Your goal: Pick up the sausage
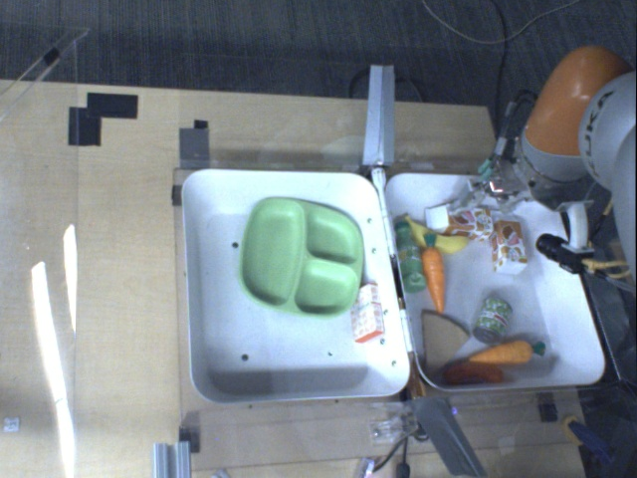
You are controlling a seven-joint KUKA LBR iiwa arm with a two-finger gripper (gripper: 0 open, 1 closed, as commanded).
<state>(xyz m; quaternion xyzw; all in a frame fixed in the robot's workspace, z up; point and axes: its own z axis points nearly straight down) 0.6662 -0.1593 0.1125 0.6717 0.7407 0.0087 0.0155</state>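
At the right bin's (572,307) near wall lies the sausage (468,374), beside a carrot (508,353) (apparently touching). End effector (501,182) hangs near the far wall, opening indeterminate. Advise straddling the sausage's carrot-free end.

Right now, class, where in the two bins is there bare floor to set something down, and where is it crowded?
Left bin: bare along the near wall below the green plate, and down its left side. Right bin: crowded, around the sausage especially.

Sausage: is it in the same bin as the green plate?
No, the sausage lies in the other bin, beside a carrot, away from the plate.
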